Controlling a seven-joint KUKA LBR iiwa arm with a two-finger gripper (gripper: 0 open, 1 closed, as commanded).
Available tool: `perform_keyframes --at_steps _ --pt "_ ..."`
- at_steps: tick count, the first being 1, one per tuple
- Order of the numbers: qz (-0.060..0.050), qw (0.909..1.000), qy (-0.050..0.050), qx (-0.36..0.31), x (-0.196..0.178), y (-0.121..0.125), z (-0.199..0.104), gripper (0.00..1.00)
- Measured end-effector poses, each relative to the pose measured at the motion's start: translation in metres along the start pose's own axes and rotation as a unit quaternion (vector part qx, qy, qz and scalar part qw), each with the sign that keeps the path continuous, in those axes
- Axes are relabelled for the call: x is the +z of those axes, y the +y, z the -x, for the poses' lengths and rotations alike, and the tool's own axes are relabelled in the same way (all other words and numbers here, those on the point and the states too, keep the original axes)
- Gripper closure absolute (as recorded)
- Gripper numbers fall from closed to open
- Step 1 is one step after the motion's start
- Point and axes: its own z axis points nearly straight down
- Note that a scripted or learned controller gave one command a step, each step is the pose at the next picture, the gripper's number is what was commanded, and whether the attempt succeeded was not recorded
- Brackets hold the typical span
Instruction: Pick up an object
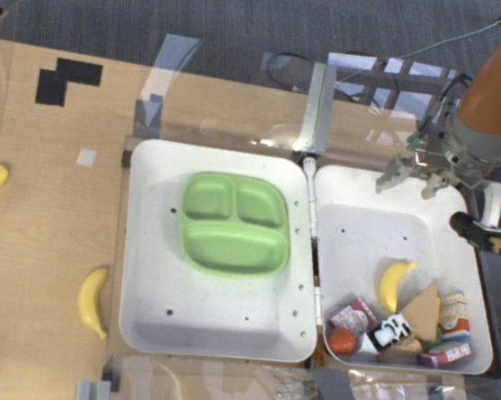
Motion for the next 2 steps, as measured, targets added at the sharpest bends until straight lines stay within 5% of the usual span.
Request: perform_keyframes --at_steps 1,2 --pt "0.000 0.9997 0.000 -0.024 0.095 -0.082 0.019 0.00" --pt "0.005 0.9999 -0.001 -0.015 0.098 -0.127 0.026 0.00"
